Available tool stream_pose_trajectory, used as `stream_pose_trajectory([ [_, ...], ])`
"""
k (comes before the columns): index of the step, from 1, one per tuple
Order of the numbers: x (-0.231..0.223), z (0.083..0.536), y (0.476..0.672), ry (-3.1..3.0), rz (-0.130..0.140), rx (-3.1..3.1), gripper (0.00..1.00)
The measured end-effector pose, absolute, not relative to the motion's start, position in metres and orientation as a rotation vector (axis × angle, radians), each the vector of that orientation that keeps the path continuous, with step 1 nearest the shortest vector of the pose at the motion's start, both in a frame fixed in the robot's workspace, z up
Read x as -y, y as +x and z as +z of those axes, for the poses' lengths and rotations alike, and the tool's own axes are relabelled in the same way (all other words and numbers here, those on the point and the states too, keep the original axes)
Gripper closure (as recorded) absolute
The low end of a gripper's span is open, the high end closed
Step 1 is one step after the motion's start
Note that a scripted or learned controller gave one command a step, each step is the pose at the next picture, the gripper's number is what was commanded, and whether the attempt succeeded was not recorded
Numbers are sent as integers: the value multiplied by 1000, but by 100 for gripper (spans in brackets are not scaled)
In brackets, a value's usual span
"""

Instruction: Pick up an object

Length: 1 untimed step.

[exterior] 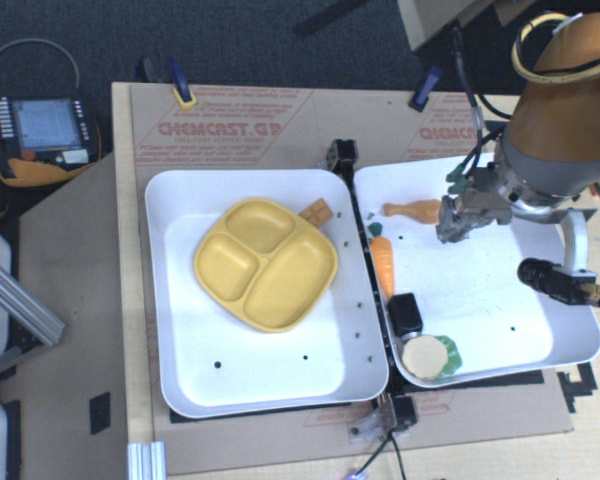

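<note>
The right bin (500,298) holds an orange carrot (382,264) along its left wall, a tan drumstick-shaped piece (412,209) near the back, a black block (405,314) and a round cream and green piece (427,356) at the front left corner. My gripper (452,230) hangs over the back middle of the right bin, just right of the tan piece. Nothing shows between its fingers.
The left bin (180,308) holds a yellow divided plate (266,264) with a small brown block (316,212) at its back right edge. A black cylindrical part (555,280) of the arm hangs over the right bin's right side.
</note>
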<state>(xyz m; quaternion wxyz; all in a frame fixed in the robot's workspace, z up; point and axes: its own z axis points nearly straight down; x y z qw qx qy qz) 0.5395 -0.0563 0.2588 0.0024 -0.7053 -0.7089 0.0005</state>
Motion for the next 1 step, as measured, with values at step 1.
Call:
stream_pose_trajectory([
  [1, 6, 240, 531, -2212, 2, 2224, 100],
])
